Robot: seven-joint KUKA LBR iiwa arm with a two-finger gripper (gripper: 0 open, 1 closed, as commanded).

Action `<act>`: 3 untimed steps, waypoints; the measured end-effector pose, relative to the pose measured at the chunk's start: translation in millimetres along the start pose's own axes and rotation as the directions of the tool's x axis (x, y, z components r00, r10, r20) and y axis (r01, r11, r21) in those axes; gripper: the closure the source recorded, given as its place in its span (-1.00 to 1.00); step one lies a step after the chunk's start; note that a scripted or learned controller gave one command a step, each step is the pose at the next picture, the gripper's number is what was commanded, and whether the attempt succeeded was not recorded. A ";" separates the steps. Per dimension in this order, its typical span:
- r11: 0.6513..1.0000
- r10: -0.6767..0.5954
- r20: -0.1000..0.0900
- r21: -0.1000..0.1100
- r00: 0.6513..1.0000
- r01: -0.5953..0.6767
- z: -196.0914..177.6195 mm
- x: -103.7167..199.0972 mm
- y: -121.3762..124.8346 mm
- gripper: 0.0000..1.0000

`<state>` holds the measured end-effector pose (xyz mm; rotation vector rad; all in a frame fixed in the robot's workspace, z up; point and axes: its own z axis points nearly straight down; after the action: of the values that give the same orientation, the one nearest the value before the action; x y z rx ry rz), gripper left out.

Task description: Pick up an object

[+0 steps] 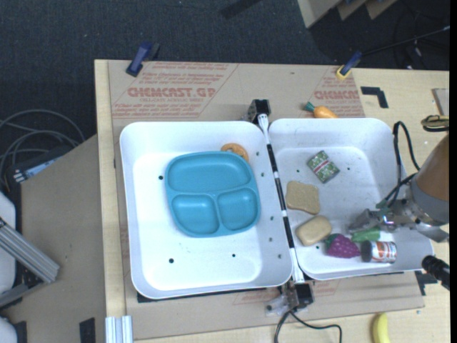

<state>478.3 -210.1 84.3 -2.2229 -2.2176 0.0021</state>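
Seemingly nothing is lifted yet: the gripper [373,219] sits low at four o'clock in the right bin [357,138], just above a green item [365,234], purple grapes [343,246] and a small can [379,251]; its grip I cannot tell. Beneath, the board [171,91] reads "CHEMCAST GP".

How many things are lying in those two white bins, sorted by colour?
Blue: 1, the divided tray in the left bin
Orange-brown: 1, the round item behind the tray
Tan: 2, the bread slice and the roll
Green patterned: 1, the small packet
Purple: 1, the grapes
Green: 1, the item by the grapes
Red and white: 1, the can
Total: 8
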 end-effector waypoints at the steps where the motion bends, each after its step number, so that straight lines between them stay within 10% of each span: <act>1: 1.000 -0.003 0.002 -0.006 1.000 0.003 -149.3 5.5 26.8 -1.00; 2: 1.000 -0.004 -0.001 0.001 1.000 0.004 -36.2 85.8 75.7 -1.00; 3: 1.000 -0.003 0.001 -0.005 1.000 0.003 -97.6 86.8 136.6 -1.00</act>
<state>615.3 -123.7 181.7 -2.2223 -2.2238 -0.0020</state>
